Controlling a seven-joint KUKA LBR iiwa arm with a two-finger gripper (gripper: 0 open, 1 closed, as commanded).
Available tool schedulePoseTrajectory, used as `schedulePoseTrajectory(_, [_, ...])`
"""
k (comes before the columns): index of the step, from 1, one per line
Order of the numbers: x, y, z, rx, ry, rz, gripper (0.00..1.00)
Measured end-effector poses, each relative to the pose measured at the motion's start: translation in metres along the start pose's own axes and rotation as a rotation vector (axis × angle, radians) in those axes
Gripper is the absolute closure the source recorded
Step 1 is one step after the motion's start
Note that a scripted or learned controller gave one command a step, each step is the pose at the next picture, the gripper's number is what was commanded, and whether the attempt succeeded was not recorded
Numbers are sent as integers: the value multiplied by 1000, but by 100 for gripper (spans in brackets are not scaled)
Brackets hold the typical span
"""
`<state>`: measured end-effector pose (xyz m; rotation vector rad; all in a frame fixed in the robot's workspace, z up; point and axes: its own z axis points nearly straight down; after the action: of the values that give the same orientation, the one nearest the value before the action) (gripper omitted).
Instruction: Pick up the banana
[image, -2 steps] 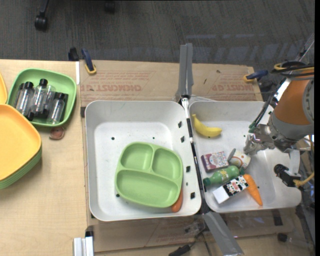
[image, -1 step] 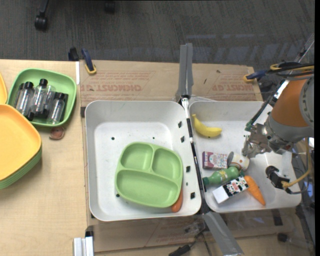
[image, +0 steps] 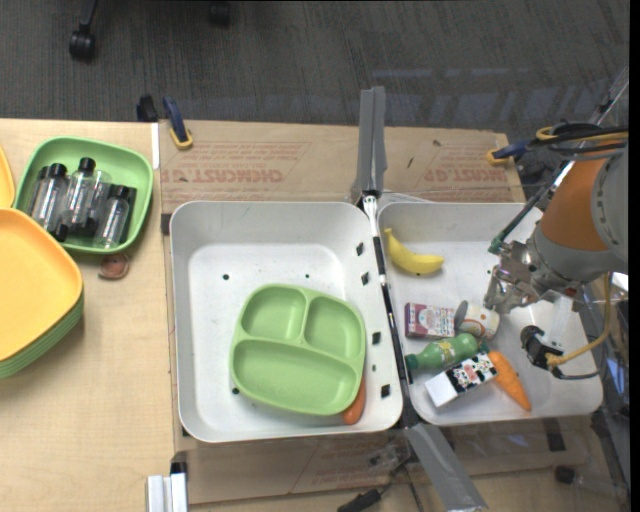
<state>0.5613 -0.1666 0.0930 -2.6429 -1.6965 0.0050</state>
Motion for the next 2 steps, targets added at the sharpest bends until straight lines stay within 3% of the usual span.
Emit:
schedulePoseTrajectory(1, [7, 30, -10, -1, 0, 125, 100])
schedulePoseTrajectory(2, [9, 26, -14, 2, -1, 334, 100])
